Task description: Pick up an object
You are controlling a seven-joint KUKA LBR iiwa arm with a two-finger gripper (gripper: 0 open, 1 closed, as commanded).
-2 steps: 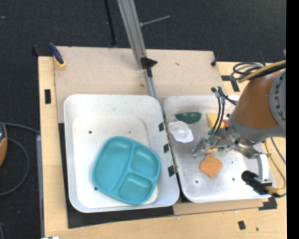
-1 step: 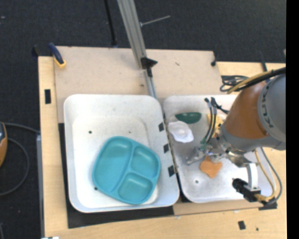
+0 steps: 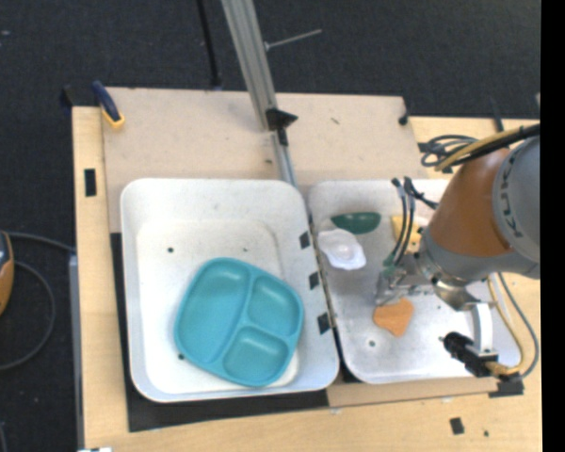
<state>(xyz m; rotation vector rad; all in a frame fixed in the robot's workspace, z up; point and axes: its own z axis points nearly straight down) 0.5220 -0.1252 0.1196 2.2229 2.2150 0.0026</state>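
In the right bin (image 3: 358, 365) lie an orange piece (image 3: 394, 317), a white crumpled object (image 3: 343, 250) and a dark green bowl-like object (image 3: 357, 221). My gripper (image 3: 392, 288) hangs low over the right bin, just above the orange piece and touching or nearly touching its upper edge. A yellow object (image 3: 407, 232) peeks out behind the arm. The left bin (image 3: 146, 224) holds a turquoise divided plate (image 3: 239, 321).
The grey and orange arm (image 3: 476, 219) covers the right part of the right bin. A metal post (image 3: 254, 64) rises behind the bins. A blue-and-yellow clamp (image 3: 107, 104) sits at the bench's far left corner. Cables (image 3: 443, 147) lie at the back right.
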